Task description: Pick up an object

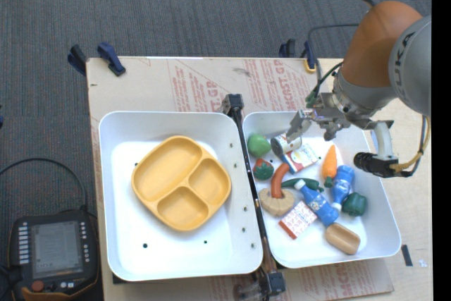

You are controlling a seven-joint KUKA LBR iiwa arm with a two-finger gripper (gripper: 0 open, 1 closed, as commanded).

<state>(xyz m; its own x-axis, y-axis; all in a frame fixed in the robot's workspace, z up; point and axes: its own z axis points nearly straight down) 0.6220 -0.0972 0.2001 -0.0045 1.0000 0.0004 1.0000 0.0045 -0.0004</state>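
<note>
My gripper (287, 139) hangs low over the back left part of the right bin (384, 222), reaching in from the orange-banded wrist (366, 74). Its tip is just above a white and red packet (303, 157), beside a green round fruit (258, 145). Nearby lie a red sausage-like piece (279, 179), an orange carrot (330, 161), two blue bottles (343, 182) (318, 204), a green pepper (354, 204), a tan ring-shaped pastry (276, 204), a red and white box (298, 219) and a tan bread roll (343, 237).
The left bin (116, 236) holds a yellow three-compartment plate (181, 182). A black divider (248, 173) runs between the bins. Blue clamps (109, 57) sit at the bench's back edge. A control pendant (49, 250) lies on the floor at lower left.
</note>
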